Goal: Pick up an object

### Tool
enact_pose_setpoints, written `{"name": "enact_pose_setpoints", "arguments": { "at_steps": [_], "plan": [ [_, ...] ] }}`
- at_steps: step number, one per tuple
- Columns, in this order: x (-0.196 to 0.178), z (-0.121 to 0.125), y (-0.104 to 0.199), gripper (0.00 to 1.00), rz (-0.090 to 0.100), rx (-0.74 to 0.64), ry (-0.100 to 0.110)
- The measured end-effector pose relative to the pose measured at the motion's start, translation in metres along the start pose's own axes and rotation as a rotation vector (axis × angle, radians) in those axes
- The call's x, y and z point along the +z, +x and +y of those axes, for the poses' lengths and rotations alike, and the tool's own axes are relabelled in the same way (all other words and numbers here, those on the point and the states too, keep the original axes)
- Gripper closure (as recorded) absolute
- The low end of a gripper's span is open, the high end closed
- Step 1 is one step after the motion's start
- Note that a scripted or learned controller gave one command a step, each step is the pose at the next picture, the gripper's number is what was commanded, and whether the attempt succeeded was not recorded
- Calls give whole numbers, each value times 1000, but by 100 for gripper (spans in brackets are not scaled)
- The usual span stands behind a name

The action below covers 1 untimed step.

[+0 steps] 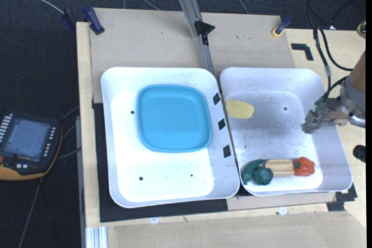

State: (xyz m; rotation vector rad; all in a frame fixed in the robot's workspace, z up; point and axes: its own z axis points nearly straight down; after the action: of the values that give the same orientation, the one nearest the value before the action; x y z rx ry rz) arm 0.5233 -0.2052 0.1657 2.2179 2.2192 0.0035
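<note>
Camera view: 2 white bins sit side by side on the bench. Landmark: the right bin (pixel 273 87). A yellow piece (pixel 239 108) lies near its upper-left corner. Along its lower edge lie a green object (pixel 257 173), a tan wooden piece (pixel 279 167) and a red object (pixel 304 166), possibly touching in a row. The gripper (pixel 311 123) hangs over its right side, above the red object and apart from all 3. The arm enters from the right, wrist roughly level. The left bin (pixel 119 125) holds a blue plate (pixel 174 118).
</note>
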Motion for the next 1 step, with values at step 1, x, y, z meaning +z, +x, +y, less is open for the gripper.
{"name": "enact_pose_setpoints", "arguments": {
  "at_steps": [1],
  "plan": [
    [-57, 7, 8, 100, 0, -1, -1]
  ]
}}
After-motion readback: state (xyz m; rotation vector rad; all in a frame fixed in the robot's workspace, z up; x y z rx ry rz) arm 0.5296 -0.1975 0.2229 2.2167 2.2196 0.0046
